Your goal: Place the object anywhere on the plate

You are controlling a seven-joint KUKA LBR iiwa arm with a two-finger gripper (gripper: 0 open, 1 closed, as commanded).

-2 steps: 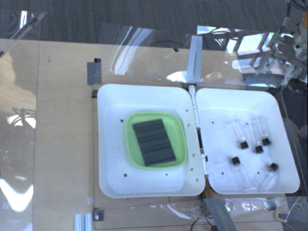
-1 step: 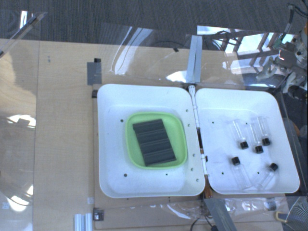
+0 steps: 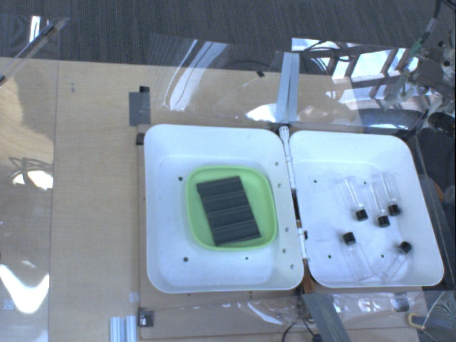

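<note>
Lower right of frame: right white bin holds five clear vials with black caps, scattered, lying flat. Lower centre-left: left white bin holds green plate. Dark grey ribbed block lies flat on plate (tilted slightly, well inside rim). Wooden tabletop around the bins. Upper right corner: pincer lost in glare, well apart from block; apart or together, cannot tell.

left bin: dark ridged block covers green plate centre | right bin: vials scattered right, left half open
</note>
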